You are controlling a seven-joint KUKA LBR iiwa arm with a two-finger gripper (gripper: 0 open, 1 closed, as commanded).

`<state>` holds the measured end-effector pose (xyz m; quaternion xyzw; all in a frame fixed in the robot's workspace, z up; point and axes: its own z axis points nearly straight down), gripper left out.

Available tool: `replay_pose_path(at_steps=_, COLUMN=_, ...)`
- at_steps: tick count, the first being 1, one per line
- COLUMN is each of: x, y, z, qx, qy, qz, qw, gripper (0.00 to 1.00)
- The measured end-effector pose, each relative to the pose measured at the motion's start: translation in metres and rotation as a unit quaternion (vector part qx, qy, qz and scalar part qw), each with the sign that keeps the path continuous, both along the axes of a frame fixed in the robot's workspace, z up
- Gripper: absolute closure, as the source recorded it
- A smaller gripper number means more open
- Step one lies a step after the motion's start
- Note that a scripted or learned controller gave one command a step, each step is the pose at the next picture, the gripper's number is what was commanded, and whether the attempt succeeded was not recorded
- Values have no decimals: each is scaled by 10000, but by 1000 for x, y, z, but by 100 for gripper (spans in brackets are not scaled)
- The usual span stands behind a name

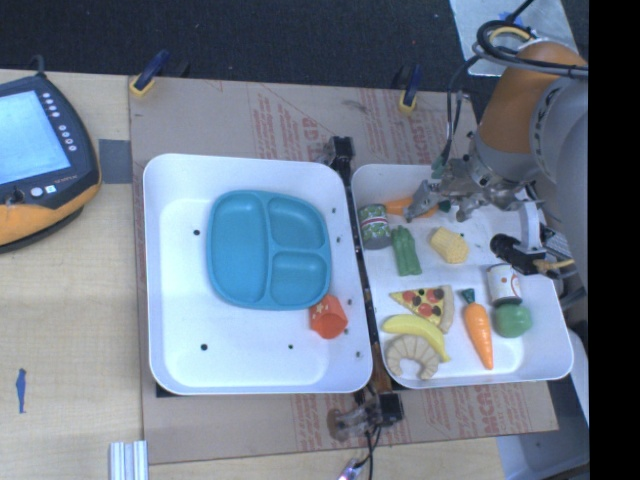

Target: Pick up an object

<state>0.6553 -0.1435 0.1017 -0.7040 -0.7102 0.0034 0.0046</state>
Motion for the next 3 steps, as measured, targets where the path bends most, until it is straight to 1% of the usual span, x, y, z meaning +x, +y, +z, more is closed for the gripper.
replay_pose_path(at_steps=1, x=0, y=0, z=11, qx=-3, qy=0, qz=16, qw=10000, gripper=100)
replay_pose_path(at_steps=2, x=0, y=0, z=11, qx=-3, qy=3, qz=19, qw=10000, gripper=0)
replay_pose_path(at_steps=3, x=1, y=-1, z=21, qx=-6, qy=-1, qz=33, qw=10000, gripper=100)
